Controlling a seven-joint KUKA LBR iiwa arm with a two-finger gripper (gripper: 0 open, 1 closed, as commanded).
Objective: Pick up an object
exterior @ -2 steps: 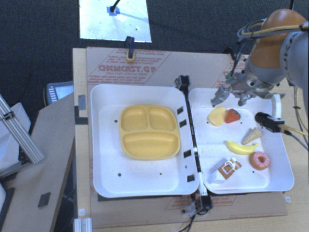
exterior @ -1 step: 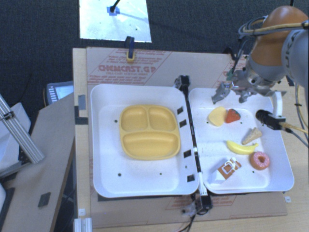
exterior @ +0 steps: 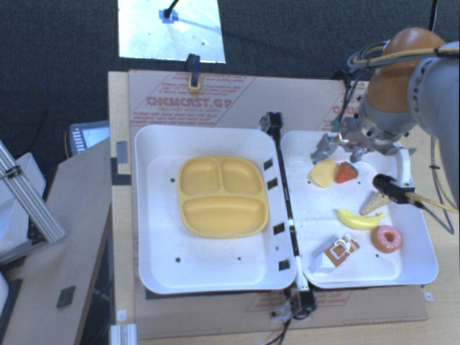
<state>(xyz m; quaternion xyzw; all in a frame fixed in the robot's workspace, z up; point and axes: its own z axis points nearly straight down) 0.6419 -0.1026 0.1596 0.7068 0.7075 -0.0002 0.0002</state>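
Hovering over the right bin [exterior: 413, 264], the claw [exterior: 338, 144] hangs just above the lemon [exterior: 323, 173] and strawberry [exterior: 346, 172], apparently open and holding nothing; the lift remains undone.

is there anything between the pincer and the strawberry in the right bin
Nothing visible. The pincer hangs over the right bin, just above and left of the strawberry, with bare bin floor between them. A yellow piece touches the strawberry's left side and could crowd a grasp. The banana and doughnut lie apart.
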